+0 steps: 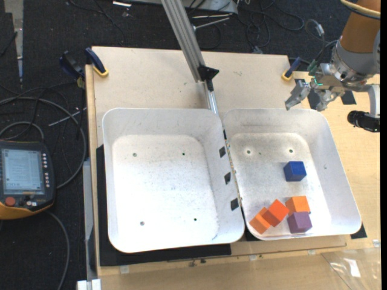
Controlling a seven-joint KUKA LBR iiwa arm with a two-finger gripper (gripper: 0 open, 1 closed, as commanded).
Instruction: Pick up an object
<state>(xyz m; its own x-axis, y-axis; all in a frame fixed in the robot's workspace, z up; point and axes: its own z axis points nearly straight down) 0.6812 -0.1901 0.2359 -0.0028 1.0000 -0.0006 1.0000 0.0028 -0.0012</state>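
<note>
Beyond the right-hand shallow white plastic bin [338, 162], upper right of frame, we see the grey two-finger gripper [308, 96] hanging open and empty; small blue cube [295, 171] sits mid-bin.

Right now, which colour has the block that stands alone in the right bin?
Blue: the lone block shows best in the camera view.

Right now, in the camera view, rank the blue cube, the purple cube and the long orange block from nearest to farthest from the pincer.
The pincer hangs over the right bin's far rim.
1. Blue cube, mid-bin, nearest.
2. Purple cube, by the bin's near rim.
3. Long orange block, left of the purple cube; these two look nearly equal, so their order is uncertain.
</note>
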